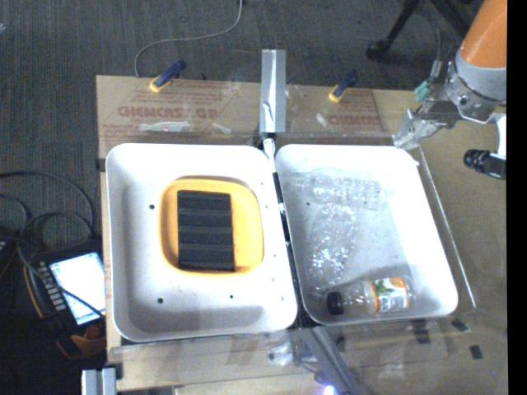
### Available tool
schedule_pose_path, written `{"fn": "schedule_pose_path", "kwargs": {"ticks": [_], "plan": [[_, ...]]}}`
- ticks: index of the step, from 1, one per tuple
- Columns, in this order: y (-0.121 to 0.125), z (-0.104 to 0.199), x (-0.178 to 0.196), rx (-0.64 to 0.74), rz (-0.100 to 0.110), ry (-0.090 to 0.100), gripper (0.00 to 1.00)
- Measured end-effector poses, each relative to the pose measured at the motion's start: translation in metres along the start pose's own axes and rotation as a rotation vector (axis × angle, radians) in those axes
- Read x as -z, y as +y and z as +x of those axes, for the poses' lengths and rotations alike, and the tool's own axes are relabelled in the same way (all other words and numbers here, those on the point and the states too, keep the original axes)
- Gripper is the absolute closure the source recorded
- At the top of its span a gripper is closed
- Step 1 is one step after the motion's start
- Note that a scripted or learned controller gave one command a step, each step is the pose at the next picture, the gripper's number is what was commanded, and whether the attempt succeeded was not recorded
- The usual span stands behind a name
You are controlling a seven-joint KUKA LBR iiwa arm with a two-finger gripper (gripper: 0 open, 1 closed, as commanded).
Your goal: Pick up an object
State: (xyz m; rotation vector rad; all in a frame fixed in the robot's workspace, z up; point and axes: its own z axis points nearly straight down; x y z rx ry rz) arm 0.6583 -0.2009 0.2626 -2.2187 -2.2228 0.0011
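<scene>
Beside right bin [428, 189], fingers [409, 133] aloft

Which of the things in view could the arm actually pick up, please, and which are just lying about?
Belonging to the job:
- bottle lying in the right bin
- yellow tray with black insert in the left bin
- gripper, above the right bin's far corner

Just lying about:
- two clamps
- tablet
</scene>
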Motion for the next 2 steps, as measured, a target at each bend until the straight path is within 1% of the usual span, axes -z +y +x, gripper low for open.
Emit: {"fn": "schedule_pose_path", "kwargs": {"ticks": [1, 2], "plan": [[-0.018, 0.02, -0.043, 0.095, 0.0, -0.003, 0.0], [-0.018, -0.022, -0.06, -0.024, 0.0, -0.001, 0.0]]}}
